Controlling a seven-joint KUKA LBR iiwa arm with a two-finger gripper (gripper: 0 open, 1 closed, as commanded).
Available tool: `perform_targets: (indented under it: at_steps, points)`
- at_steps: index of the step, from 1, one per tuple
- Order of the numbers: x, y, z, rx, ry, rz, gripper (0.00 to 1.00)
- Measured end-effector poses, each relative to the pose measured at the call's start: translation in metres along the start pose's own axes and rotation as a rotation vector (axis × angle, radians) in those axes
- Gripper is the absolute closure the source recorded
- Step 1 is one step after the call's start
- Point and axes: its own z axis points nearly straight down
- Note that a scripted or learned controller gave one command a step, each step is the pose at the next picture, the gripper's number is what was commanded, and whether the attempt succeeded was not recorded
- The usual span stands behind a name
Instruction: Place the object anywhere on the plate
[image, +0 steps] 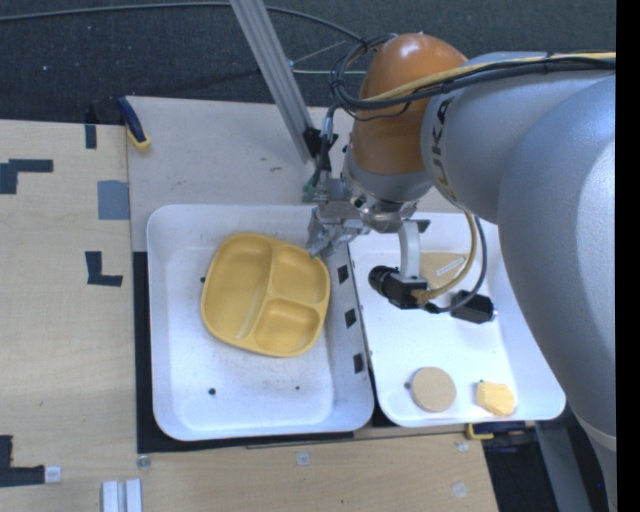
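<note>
Grey arm (540, 200) at right, gripper (330, 232) at center over yellow plate's (265, 295) upper edge, finger state unclear, cookie (434, 389) and cheese (496, 398) lower right.

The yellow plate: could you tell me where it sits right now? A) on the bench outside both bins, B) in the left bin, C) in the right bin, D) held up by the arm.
B: the yellow plate lies flat on the floor of the left bin, while the round biscuit sits in the right bin.
</note>
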Motion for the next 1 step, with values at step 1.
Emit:
perform_targets:
  at_steps: [1]
  points:
    - [0.0433,-0.0122,0.0000,-0.001,-0.001,0.001,1.00]
